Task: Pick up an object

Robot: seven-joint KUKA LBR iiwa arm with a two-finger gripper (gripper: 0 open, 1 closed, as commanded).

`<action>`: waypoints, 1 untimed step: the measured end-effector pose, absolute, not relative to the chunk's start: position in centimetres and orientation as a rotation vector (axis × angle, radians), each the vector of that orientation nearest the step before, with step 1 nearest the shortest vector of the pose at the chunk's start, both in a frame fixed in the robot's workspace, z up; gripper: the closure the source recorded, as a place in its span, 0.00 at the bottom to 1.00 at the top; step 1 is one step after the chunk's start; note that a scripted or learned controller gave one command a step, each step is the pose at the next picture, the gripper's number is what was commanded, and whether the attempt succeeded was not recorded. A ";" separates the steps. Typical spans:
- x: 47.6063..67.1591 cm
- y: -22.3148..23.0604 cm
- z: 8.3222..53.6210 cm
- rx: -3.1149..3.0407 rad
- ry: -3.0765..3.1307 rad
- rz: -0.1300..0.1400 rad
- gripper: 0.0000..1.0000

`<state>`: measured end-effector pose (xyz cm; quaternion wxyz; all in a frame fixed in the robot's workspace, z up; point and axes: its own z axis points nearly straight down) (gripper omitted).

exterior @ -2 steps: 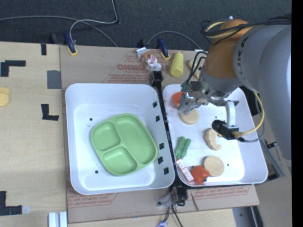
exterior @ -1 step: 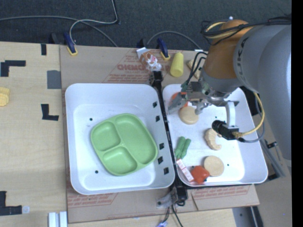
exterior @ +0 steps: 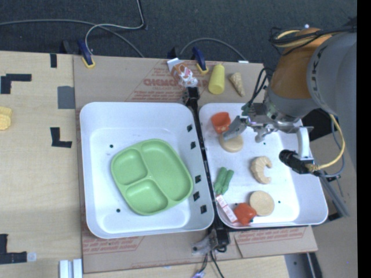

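Several food pieces (exterior: 262,169) around the jaws (exterior: 249,130) in the right bin (exterior: 307,213).

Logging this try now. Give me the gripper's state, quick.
Gripper: over the right bin, just above the round tan piece; open or closed cannot be told, and nothing is seen held.

The arm (exterior: 333,68) is a chunky rounded thing, mostly smooth grey, with a big glossy orange band (exterior: 293,74) wrapping it just above the wrist at the upper right of the frame. Below that sits a grey metal wrist block, then the gripper (exterior: 246,127) with dull silvery fingers. A yellowish cable loops along the right side down to a black plug-like piece beside a small white bracket.
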<state>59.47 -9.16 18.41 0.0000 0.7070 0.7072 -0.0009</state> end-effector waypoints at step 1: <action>62.7 -11.4 9.0 2.220 2.222 -0.002 0.00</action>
